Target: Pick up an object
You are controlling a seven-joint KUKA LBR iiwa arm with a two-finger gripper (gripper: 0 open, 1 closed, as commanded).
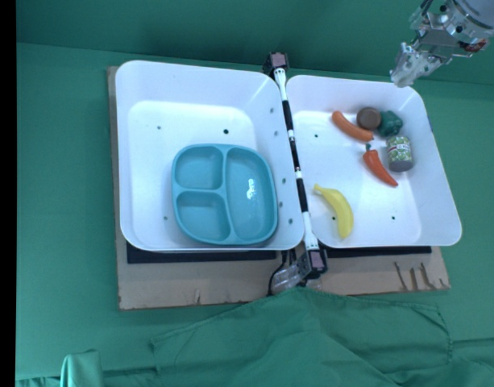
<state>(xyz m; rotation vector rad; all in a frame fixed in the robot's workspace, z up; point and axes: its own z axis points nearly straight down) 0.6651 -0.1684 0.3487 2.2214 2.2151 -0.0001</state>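
1. Banana (336, 210) lies in the right bin (440, 216), near the divider bar (295, 160).
2. Beyond the banana sit two carrots (351, 126), a jar (400, 153) and a green toy (389, 122).
3. Gripper (408, 65) hovers above the right bin's far rim, holding nothing; how far it is open cannot be told.

A divided plate (224, 193) lies in the left bin (142, 87); the right bin (428, 208) holds a banana (336, 209) and vegetables.
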